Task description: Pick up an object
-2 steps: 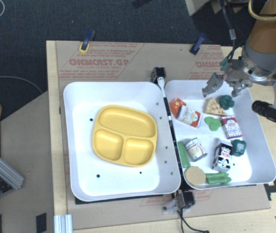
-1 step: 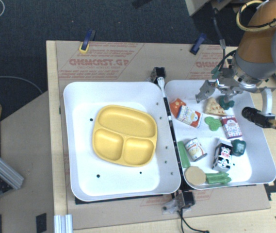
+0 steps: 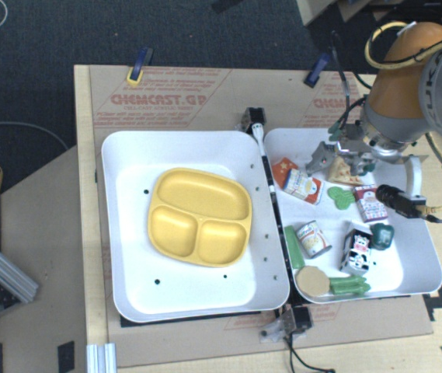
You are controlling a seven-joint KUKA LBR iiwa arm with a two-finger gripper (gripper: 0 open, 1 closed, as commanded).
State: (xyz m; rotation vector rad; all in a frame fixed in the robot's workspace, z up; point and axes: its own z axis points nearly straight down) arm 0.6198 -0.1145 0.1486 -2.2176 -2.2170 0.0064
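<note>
yellow tray (image 3: 199, 214): left bin (image 3: 127, 286) | gripper (image 3: 343, 158): over right bin (image 3: 422, 274) clutter | grip: cannot tell, wrist hides it

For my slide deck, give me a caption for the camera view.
KUKA arm's gripper over the cluttered right bin; yellow divided tray in the left bin.

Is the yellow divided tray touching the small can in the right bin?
Apart. The camera view shows the yellow divided tray in the left bin, the small can in the right bin, with both bin walls between them.
</note>
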